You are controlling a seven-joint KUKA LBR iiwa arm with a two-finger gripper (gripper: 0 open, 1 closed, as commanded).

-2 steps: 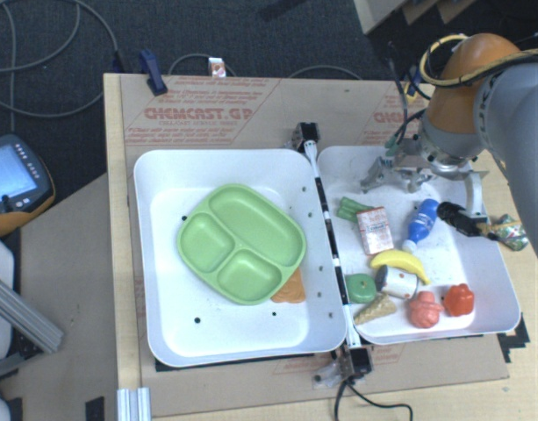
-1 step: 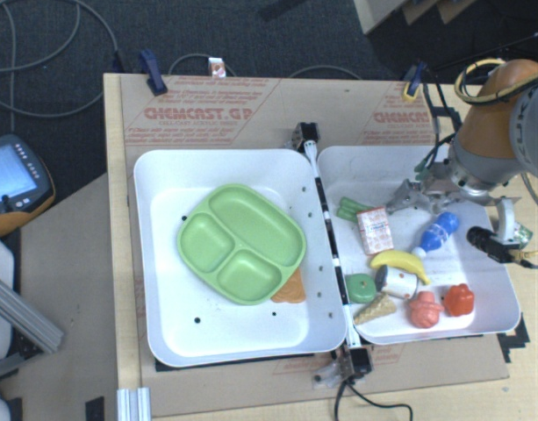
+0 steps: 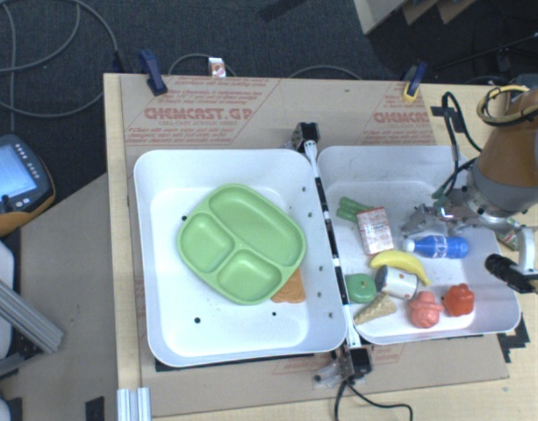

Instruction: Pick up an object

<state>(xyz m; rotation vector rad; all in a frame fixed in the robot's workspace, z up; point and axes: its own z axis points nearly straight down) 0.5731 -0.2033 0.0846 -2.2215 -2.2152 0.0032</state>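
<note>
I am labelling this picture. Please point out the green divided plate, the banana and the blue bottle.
green divided plate [image 3: 240, 244], camera view, on its middle ridge.
banana [image 3: 398, 263], camera view, on its curved middle.
blue bottle [image 3: 440, 247], camera view, on its body.

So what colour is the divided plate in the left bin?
Light green, clear in the camera view: divided plate.

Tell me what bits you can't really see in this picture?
- Flat orange thing in the left white bin: mostly tucked under the green divided plastic plate, so its shape is unclear.
- The gripper over the right white bin: small and blurry; whether it is open or shut is unclear.
- Grey and orange arm: cut off by the right edge.
- Small white packet with red print: lettering too small to read.
</note>
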